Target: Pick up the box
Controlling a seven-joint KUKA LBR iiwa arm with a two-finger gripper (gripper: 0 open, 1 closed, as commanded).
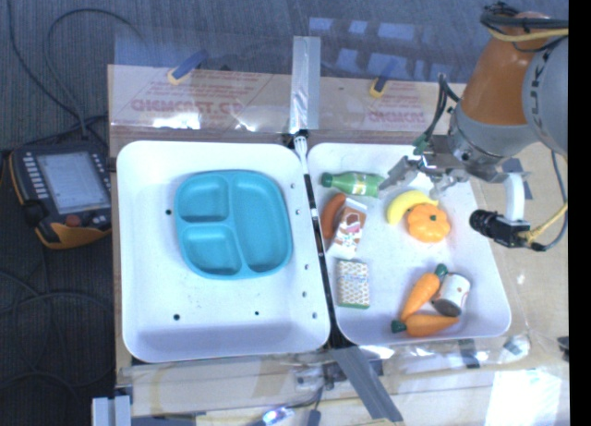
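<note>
A small flat box (352,283) with a green speckled face lies in the right bin (489,322), near its left wall. Just above it rests a small white and red carton (349,229). My gripper (420,176) hangs over the upper middle of the right bin, above the banana (404,204) and to the right of the green bottle (352,182). Its fingers (398,173) are spread open with nothing between them. The gripper is well up and to the right of the box, not touching it.
The right bin also holds an orange (428,224), two carrots (421,293), a can (452,294) and a reddish sausage (331,214). A blue divided plate (231,223) sits in the left bin (148,322). A teach pendant (61,188) lies off to the left.
</note>
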